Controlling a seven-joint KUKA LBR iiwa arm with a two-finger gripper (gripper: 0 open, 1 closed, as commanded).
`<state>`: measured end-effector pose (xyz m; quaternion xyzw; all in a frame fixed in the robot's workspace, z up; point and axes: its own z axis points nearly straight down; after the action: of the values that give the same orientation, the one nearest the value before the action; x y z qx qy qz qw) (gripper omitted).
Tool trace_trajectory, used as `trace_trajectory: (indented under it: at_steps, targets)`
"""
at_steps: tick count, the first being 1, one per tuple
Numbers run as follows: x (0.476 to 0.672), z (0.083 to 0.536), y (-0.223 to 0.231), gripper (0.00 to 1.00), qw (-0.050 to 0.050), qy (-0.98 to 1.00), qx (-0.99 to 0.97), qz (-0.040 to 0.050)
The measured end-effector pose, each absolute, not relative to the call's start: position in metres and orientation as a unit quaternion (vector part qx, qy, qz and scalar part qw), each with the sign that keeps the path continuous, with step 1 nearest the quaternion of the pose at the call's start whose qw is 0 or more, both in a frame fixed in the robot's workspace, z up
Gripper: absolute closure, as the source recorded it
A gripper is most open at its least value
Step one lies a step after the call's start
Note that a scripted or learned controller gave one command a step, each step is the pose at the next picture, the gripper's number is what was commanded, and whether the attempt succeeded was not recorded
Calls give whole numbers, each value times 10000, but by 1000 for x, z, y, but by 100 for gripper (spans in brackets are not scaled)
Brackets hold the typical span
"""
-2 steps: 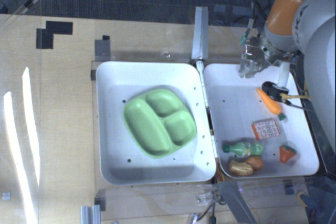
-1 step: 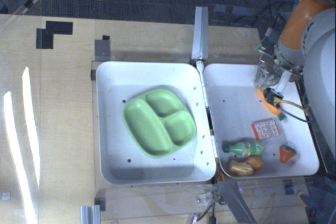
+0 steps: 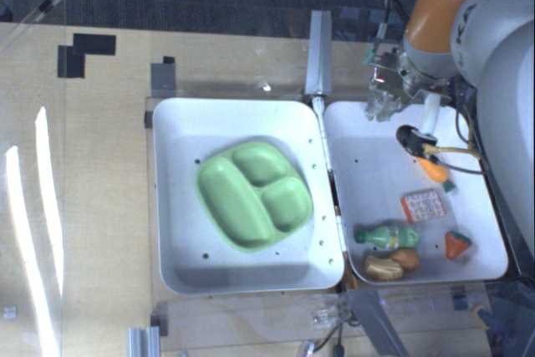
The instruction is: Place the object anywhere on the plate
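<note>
Looking down on the bench, we take the green plate (image 3: 226, 209) as our landmark; it has three compartments and sits tilted near the middle of the left bin (image 3: 167, 205).

The arm (image 3: 493, 21) is the largest thing in view. It enters well to the right of the plate and higher in the view.

The right bin (image 3: 368, 171) stands just beside the plate's bin, on the plate's right, the two rims touching.

The gripper (image 3: 384, 106) hangs to the plate's upper right, over the right bin's corner nearest the plate's far side. We cannot tell whether it is released or clenched, and we see nothing held in it.

The loose things all lie right of the plate, in the right bin and apart from the plate:
- A green bottle (image 3: 386, 237) lies on its side, right of the plate's lower edge.
- A brown bun (image 3: 391, 264) sits just below the bottle, touching it.
- A red and white packet (image 3: 423, 206) lies flat, farther right, level with the plate's middle.
- A carrot (image 3: 435, 170) lies above the packet, level with the plate's upper part.
- A small red fruit (image 3: 457, 244) lies farthest from the plate.

Which of these is the task's object we cannot tell.
</note>
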<state>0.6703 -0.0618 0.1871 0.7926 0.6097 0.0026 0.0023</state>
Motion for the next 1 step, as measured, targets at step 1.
trace_trajectory:
  at_steps: [1]
  targets:
    - [670,148,-115,100,12,4610,8874,16]
